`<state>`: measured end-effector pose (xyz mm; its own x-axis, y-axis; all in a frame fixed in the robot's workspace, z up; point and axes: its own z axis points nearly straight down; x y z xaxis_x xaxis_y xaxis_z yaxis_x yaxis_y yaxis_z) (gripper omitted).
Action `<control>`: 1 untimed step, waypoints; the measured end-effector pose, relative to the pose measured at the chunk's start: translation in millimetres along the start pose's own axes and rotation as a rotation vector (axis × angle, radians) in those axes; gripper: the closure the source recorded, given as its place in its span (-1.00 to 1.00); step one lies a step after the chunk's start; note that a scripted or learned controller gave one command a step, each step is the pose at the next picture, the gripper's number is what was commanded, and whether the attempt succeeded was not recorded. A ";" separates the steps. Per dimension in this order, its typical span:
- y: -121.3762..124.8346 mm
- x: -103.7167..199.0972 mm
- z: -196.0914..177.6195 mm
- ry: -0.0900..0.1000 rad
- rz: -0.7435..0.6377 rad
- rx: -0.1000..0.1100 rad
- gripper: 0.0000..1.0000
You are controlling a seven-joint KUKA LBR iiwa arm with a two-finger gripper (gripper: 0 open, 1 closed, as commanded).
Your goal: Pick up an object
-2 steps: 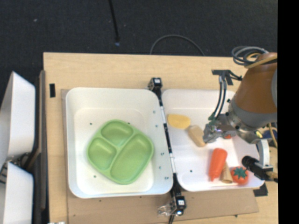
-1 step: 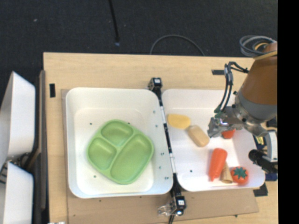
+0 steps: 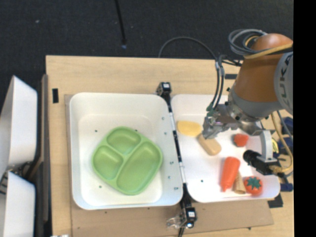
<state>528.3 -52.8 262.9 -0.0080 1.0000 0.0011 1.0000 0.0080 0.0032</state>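
In the camera view, you are watching the pincer point(image 3: 212, 131) hanging low in the right bin point(image 3: 197, 189), directly over the near end of a tan block point(image 3: 210, 146); whether it is apart or together, you cannot tell. A yellow piece point(image 3: 189, 128) is lying just to its left, a carrot point(image 3: 229, 172) below it, a small red piece point(image 3: 241, 140) to its right. I judge you are lining up a grab; next it needs settling around the block. The divider between bins is running close on the left, so room is tight there. The green plate point(image 3: 128, 160) is sitting well apart in the left bin point(image 3: 79, 147) on the desk point(image 3: 98, 73).
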 end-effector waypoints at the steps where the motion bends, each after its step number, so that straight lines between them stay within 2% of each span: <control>1: 25.8 49.4 -4.0 0.000 0.000 0.001 1.00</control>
<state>553.7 -3.2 267.0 -0.0079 1.0000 0.0013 1.0000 0.0079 0.0025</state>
